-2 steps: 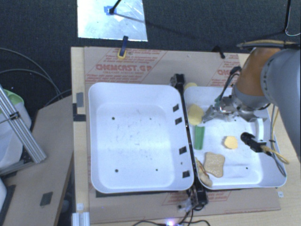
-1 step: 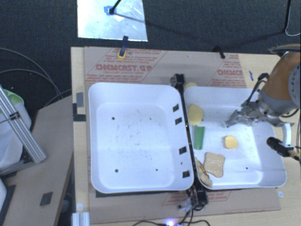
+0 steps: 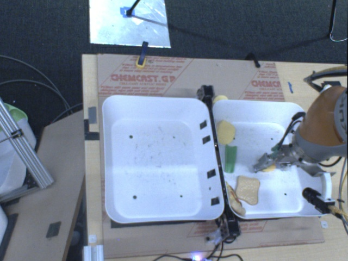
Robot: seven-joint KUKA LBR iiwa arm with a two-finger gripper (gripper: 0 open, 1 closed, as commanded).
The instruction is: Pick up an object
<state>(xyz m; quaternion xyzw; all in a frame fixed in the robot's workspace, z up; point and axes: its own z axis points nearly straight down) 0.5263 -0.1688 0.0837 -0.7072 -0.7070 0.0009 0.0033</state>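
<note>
At the near edge of the right bin (image 3: 283,213), a tan, toast-like slice (image 3: 248,189) lies flat on the floor, its long axis running roughly near to far, and just left of it a pale curved piece (image 3: 235,200) rests against the bin's near-left corner. A little farther in, a green stick (image 3: 231,158) lies along the bin's left wall, its long axis pointing near to far. Right of it, the gripper (image 3: 262,163) reaches in from the right, low over the bin floor, pointing left; a small yellowish piece (image 3: 268,168) shows at its tip, but whether the fingers are closed on it or merely beside it cannot be told. Farther still, a yellow rounded object (image 3: 226,130) sits by the left wall, and a small pale yellow one (image 3: 219,99) rests at the far-left corner on the rim. The left bin (image 3: 114,113) stands beside it on the brown tabletop (image 3: 179,72).
</note>
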